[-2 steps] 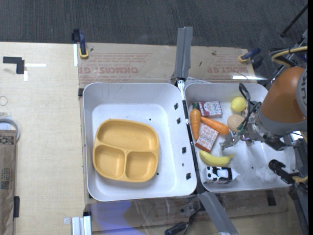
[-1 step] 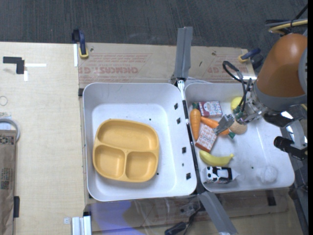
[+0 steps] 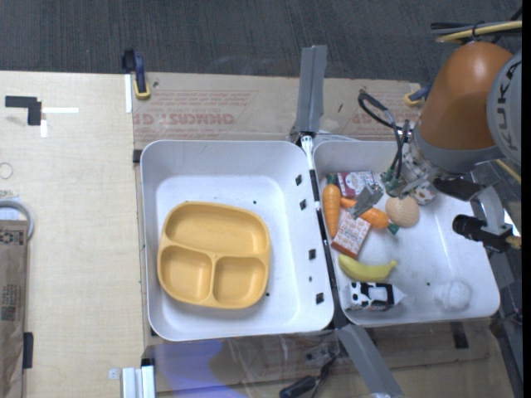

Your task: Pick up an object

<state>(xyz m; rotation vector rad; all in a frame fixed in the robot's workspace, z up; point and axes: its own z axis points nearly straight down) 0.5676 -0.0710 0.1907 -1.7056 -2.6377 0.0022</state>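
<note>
My end effector (image 3: 390, 191), grip state indiscernible, hangs over the right bin (image 3: 473, 259) amid 2 carrots (image 3: 332, 208), a banana (image 3: 367, 267) and a small carton (image 3: 352, 234); left bin (image 3: 166, 168) holds 1 yellow divided plate (image 3: 215, 254).

I see two white bins (image 3: 153, 222); the left one carries a mustard-yellow divided plate (image 3: 215, 255). In the right bin: orange carrot (image 3: 331, 208), yellow banana (image 3: 367, 267), red-and-white packet (image 3: 352, 235), black-and-white cow-patterned carton (image 3: 371, 296), tan ball (image 3: 402, 212), white ball (image 3: 453, 294). Arm (image 3: 465, 98) grey with orange band
</note>
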